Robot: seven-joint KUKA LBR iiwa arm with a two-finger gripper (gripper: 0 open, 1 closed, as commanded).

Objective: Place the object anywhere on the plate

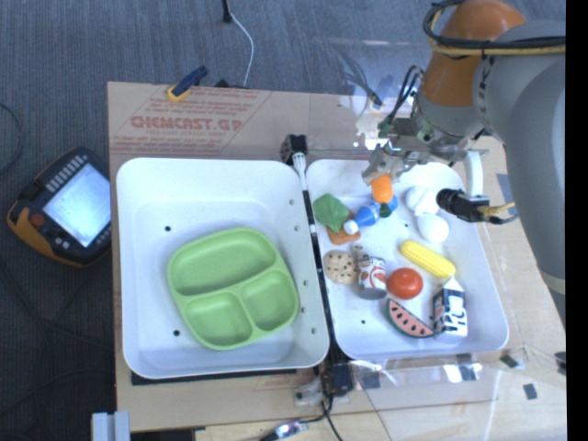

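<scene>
Counter: two white bins side by side on cardboard.
Plate (232, 288): green, in the left bin, nothing on it.
Tool (384, 171): low over the right bin's far side, just above an orange piece (381, 190); grip state cannot be told.
Progress: nothing placed; pickup and transfer remain.

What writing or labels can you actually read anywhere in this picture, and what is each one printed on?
"CHEMCAST GP", in red letters: on the brown board under the bins.
Lines of smaller red print beneath it: too blurred to read.
Markings on the small carton in the right bin: too small to read.
Handheld screen on the floor: glare, nothing legible.
</scene>
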